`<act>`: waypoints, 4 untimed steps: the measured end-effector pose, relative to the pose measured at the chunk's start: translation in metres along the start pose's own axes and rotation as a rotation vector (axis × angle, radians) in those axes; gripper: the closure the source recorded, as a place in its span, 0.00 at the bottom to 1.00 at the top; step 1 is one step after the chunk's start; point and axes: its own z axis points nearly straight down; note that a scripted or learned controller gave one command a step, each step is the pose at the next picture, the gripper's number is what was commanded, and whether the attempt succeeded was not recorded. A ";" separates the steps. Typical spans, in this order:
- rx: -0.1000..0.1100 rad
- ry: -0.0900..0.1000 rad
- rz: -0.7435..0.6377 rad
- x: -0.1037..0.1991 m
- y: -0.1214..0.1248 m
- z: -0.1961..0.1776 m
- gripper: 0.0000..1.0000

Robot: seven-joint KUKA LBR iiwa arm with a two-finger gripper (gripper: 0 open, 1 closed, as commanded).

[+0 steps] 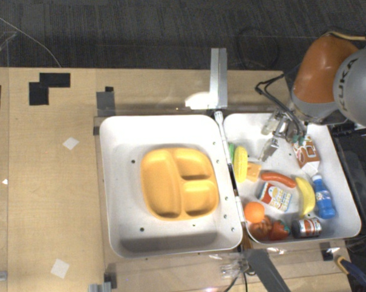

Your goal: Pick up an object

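My gripper (270,138) hangs over the back of the right bin (341,166), fingers spread open with nothing between them. Just in front of it, to its left, lie a yellow corn cob (239,160) with green husk and a small yellow block (253,169). A red-orange sausage (278,179) lies a little nearer the front. A brown and white packet (307,152) sits to the gripper's right.
Toward the front of the right bin are a juice carton (276,197), banana (305,194), blue bottle (323,198), orange (254,212), a red fruit (272,230) and a can (306,228). The left bin (121,175) holds a yellow divided tray (177,182).
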 end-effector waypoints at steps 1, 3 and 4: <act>-0.002 -0.008 0.066 0.029 -0.015 -0.042 0.00; -0.002 0.000 0.452 -0.004 -0.010 -0.004 0.00; -0.006 -0.002 0.741 -0.001 -0.004 0.009 0.00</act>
